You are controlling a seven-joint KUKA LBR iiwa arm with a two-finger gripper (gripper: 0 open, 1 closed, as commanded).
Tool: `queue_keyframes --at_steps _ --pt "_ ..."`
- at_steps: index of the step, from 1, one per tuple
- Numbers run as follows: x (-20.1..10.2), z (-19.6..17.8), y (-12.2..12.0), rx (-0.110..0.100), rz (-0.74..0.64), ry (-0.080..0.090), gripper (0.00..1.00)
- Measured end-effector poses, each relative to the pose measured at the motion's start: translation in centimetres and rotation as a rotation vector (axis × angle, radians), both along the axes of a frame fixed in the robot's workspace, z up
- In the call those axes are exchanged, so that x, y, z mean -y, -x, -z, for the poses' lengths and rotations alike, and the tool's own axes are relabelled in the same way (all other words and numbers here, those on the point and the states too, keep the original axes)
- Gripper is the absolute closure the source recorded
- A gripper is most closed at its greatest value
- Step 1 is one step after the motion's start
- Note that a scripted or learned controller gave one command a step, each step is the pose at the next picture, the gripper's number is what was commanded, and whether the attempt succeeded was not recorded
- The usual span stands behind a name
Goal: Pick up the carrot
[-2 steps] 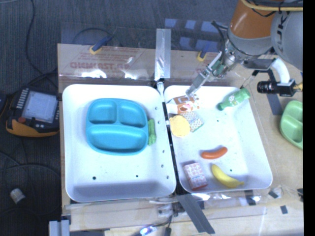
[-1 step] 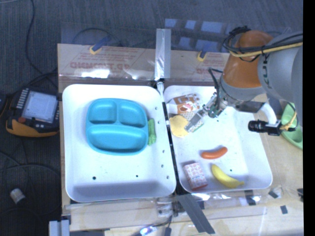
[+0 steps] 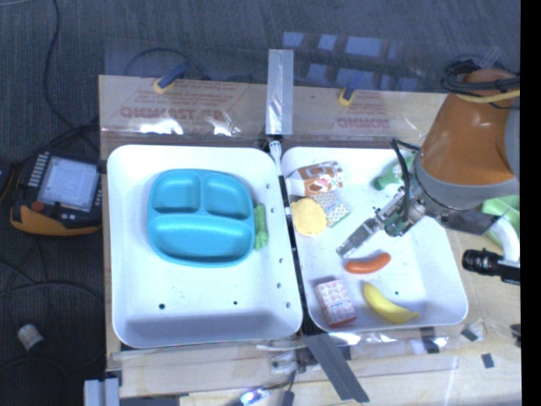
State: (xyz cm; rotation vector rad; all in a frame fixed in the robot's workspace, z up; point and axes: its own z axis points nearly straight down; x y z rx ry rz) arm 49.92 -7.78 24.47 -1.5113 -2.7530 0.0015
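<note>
Carrot [image 3: 368,263] lies orange in the right bin [image 3: 439,265], just below the jaws of the gripper [image 3: 355,241]; whether the jaws are open or closed cannot be told, and nothing shows between them; a banana [image 3: 387,303], a yellow round item [image 3: 308,217] and packets share that bin; the left bin [image 3: 135,303] holds a blue divided plate [image 3: 201,216] with a green item [image 3: 260,225] beside it.

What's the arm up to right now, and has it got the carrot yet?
End effector low in the right bin, nothing seen in it. Carrot lying free just below it. Banana close by; nothing on top of the carrot.
</note>
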Motion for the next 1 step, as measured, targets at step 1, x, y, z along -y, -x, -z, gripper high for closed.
queue_keyframes --at_steps 1 --pt "-1.4 -9.36 0.9 0.003 -0.398 0.001 0.0"
